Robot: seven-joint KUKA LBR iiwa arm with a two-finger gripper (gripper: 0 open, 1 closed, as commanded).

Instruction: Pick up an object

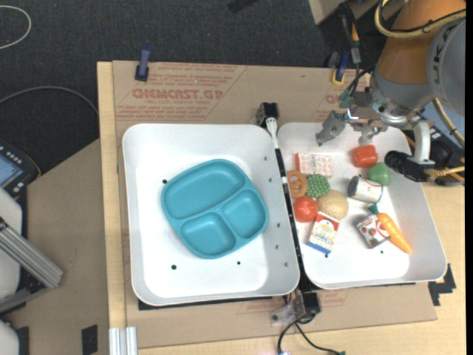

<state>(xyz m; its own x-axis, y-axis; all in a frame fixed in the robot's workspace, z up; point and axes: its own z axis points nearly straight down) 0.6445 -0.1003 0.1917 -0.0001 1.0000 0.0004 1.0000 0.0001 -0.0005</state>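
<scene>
Nearest the camera, the right bin's (425, 268) front half lies bare apart from its lower rim, so there is open floor at six o'clock of the clutter for a low approach. Just above that, a small juice carton (323, 234) lies flat beside a toy carrot (394, 232) and a red-and-white packet (372, 230), all loose, as things dumped for grasping would be. Next come a red tomato (305, 209), a tan potato-like ball (334, 205) and a white can on its side (366, 190), packed so that they touch or nearly touch, leaving little finger room between them. Farther back sit a pretzel (296, 183), a green bumpy piece (318, 185), a pink-printed card packet (314, 163), a green ball (379, 174) and a red pepper-like toy (364, 155).

The left bin (140, 213) holds a teal divided plate (214, 208) at its centre, clear of every wall.

Farthest, at twelve o'clock of the right bin, the gripper (352, 126) hangs with fingers spread and nothing between them, above the bin's back rim. The red toy just below it looks the likeliest target; its far side is free.
</scene>
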